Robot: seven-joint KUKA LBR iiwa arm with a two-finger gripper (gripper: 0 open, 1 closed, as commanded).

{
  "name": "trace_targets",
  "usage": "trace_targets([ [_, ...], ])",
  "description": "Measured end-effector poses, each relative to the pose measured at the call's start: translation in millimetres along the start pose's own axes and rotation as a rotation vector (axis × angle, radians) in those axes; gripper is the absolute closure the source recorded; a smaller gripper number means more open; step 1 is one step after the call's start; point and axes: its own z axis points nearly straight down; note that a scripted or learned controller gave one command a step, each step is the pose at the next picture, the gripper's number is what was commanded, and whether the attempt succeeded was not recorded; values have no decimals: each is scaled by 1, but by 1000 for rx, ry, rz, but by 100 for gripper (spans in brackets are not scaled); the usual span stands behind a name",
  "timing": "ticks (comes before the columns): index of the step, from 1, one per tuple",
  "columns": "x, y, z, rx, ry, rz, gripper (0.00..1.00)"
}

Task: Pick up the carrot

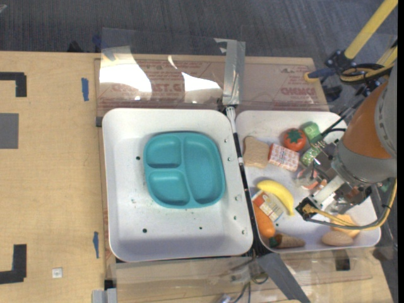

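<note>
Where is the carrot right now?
In the camera view, the carrot lies in the right bin, down in its near left corner, just below the banana.

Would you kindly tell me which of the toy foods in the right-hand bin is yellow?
The banana, curved and lying near the carrot. It alone is yellow: the tomato is red, the bread slice tan, the carrot orange.

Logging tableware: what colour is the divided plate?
The plate is teal all over, clearest in the camera view.
</note>
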Motion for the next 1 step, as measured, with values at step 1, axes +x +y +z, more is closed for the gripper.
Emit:
trace_targets([
  [1,1,-1,0,1,1,-1,0],
])
